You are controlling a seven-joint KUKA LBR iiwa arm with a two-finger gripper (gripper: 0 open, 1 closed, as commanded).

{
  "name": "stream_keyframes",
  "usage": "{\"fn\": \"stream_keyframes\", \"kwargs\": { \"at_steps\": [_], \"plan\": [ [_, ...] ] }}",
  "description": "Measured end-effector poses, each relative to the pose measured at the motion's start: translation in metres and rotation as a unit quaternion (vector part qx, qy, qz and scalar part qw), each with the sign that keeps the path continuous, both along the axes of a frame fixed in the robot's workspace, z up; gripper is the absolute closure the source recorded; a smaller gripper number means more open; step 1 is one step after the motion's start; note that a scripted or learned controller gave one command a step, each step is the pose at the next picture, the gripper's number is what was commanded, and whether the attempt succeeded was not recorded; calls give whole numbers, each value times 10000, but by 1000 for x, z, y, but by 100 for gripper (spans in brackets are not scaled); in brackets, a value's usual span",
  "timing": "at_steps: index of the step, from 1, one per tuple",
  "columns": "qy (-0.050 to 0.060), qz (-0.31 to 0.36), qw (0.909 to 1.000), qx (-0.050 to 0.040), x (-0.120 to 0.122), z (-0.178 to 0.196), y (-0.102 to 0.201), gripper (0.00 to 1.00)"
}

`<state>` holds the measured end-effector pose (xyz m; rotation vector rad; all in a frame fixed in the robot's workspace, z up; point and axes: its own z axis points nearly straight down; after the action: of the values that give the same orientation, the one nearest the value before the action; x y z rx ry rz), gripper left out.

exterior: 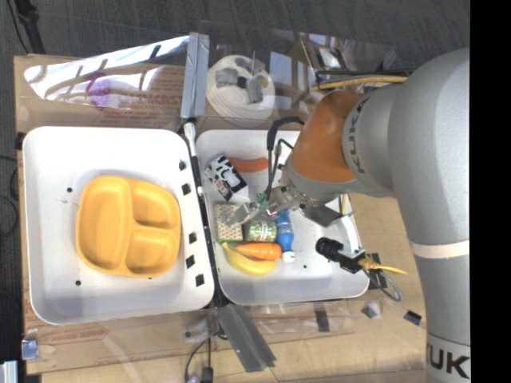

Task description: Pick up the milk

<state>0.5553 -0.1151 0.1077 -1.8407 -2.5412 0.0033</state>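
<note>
Grey metal gripper (267,204) hangs low over the middle of the right white bin (307,278), beneath the arm's orange band. Whether it is spread or pressed together cannot be told from this angle. Just on its near side sits a tight cluster: a green can (261,231), a blue bottle (284,234) touching the can's right side, and a checked packet (229,223) at the can's left. Nearer still, an orange carrot (259,251) rests on a yellow banana (246,264). The milk carton (226,176), black and white, lies tilted toward the bin's far left corner, apart from the gripper, with an orange item (252,164) just to its far right. Beside it on the worktop, the left white bin (48,294) holds a yellow divided plate (128,224).
</note>
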Motion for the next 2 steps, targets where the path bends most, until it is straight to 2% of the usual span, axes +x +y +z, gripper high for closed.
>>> {"fn": "stream_keyframes", "kwargs": {
  "at_steps": [1,2],
  "plan": [
    [-72,120,9999,-3,59,-9,17,0],
    [-78,148,9999,8,61,3,19,100]
  ]
}}
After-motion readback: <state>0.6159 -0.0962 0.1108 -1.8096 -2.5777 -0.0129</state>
